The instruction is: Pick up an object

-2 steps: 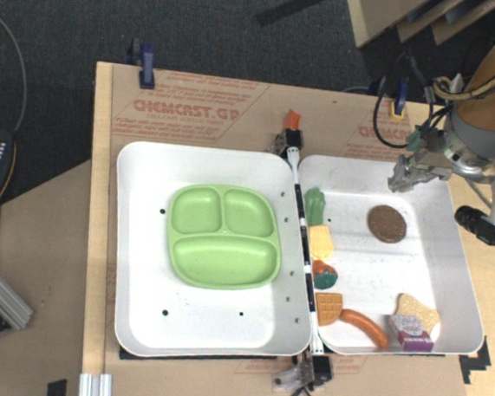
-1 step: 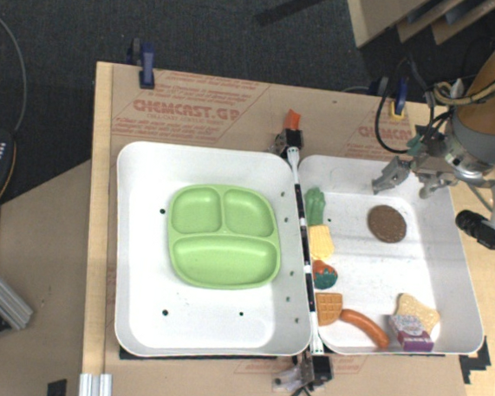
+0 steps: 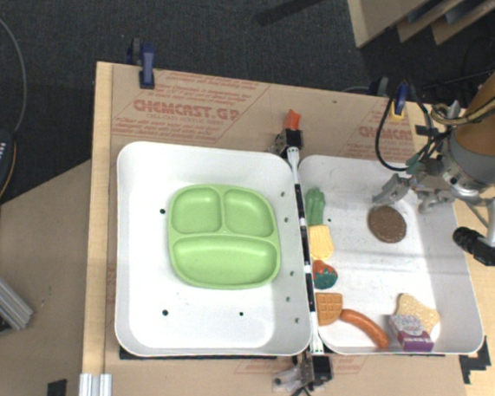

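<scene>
My gripper (image 3: pixel 409 193) hangs over the far part of the right bin (image 3: pixel 454 265), its fingers spread apart with nothing between them. Just in front of it a brown round patty (image 3: pixel 388 224) lies flat on the bin floor. Along the bin's left wall lie a green piece (image 3: pixel 316 205), a yellow block (image 3: pixel 320 241), a round orange and teal piece (image 3: pixel 323 275) and a waffle (image 3: pixel 328 307). At the near edge are an orange sausage (image 3: pixel 366 326), a slice of bread (image 3: pixel 419 310) and a purple item (image 3: pixel 414 336).
The left bin (image 3: pixel 134 295) holds a green divided plate (image 3: pixel 224 236). A black clamp strip (image 3: pixel 301 233) runs between the two bins. Cables (image 3: pixel 393 128) hang near the arm at the back right.
</scene>
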### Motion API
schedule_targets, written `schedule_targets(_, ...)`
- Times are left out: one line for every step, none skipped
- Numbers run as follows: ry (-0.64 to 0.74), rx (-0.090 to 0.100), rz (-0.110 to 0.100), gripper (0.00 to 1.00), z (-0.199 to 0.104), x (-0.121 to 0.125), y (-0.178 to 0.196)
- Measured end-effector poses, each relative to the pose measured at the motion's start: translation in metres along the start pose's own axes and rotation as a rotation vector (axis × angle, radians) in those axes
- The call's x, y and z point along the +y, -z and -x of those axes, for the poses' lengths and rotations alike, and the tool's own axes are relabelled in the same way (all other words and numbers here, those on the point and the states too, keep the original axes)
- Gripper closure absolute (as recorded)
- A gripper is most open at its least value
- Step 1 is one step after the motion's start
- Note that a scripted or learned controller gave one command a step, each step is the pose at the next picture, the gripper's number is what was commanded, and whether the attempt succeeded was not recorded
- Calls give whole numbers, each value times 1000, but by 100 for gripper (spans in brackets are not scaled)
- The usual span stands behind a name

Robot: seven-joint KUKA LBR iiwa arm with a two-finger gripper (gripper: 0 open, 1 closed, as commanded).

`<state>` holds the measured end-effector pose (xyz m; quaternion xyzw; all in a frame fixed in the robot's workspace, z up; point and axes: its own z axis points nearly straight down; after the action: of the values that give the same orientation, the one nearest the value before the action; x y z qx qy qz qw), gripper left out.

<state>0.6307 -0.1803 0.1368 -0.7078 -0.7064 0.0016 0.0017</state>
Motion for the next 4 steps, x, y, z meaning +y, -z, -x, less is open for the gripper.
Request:
schedule_targets(4,-3,9,0,-23,-5,-51)
schedule_targets(1,-4,14,0,19,-3,-49)
schedule_targets(0,-3,10,0,42,-19,-2)
schedule_targets(5,2,1,0,4,-22,-46)
